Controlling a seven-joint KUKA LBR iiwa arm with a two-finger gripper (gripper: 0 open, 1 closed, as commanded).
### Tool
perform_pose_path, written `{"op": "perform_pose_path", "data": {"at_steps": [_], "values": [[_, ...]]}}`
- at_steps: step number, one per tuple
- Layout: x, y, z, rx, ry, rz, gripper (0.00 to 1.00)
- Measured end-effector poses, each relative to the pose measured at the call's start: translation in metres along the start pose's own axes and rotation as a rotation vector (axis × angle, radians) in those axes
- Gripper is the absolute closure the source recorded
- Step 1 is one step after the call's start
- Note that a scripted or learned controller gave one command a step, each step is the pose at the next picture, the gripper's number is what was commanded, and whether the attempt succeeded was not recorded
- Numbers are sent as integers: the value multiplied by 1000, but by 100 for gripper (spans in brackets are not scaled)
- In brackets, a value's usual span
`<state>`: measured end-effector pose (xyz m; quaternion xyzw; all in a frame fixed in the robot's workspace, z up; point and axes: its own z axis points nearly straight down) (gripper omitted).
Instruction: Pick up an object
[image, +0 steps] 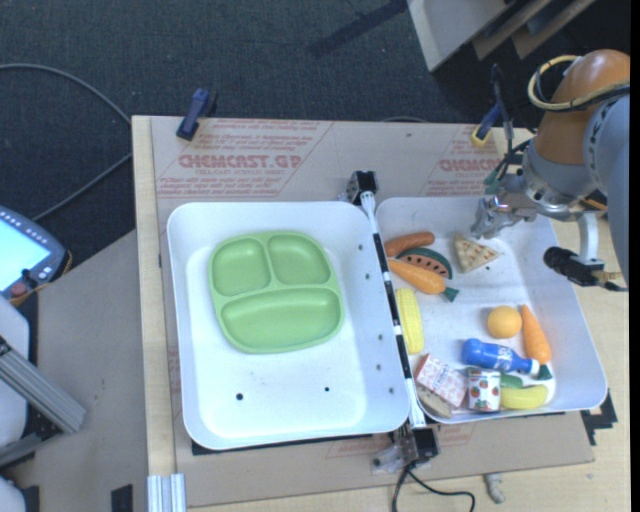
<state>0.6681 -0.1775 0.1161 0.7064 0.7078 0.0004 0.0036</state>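
My gripper (490, 224) hangs over the far end of the right bin (575, 330), just above and touching the upper edge of a tan triangular sandwich wedge (476, 253). Nothing is visibly lifted by it. To its left lie an orange sausage (410, 242), a watermelon slice (426, 263) and a carrot (419, 278). A yellow corn cob (408, 318) lies along the bin's left wall.
Nearer the front of the right bin lie an orange (504, 321), a second carrot (535, 334), a blue bottle (490, 354), a banana (525, 397), a small can (484, 390) and a red-and-white packet (437, 378). The left bin (200, 400) holds a green divided plate (275, 290).
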Motion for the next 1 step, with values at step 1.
{"op": "perform_pose_path", "data": {"at_steps": [1], "values": [[0, 0, 0, 1, 0, 0, 0]]}}
